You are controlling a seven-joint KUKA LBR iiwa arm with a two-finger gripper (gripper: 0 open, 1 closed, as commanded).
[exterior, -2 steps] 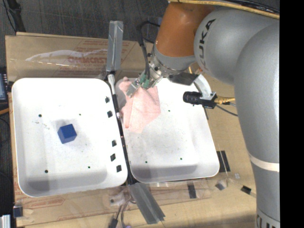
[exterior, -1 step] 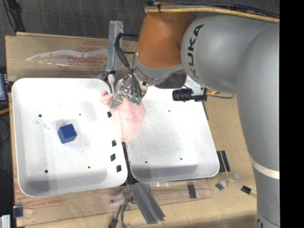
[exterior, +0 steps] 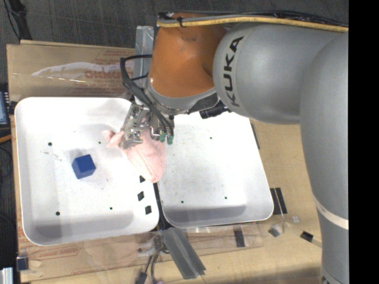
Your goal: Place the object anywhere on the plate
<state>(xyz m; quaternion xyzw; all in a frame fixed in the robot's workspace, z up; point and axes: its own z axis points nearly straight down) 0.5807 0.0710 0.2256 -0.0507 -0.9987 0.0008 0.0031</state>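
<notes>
- The pink plate [exterior: 151, 155] lies right under the claw [exterior: 142, 132], across the two white bins [exterior: 35, 158].
- The blue block [exterior: 84, 165] sits well off to the claw's side.
- I cannot tell the claw's grip.
- It might shove the plate.

Open floor in both bins, crowding at the middle

The blue cube [exterior: 84, 165] sits alone at centre-left of the left bin [exterior: 35, 218], bare floor all round; the arm [exterior: 237, 70] covers the upper middle; the pink plate [exterior: 148, 154] straddles the shared rim; the right bin [exterior: 237, 209] lies open lower right.
</notes>
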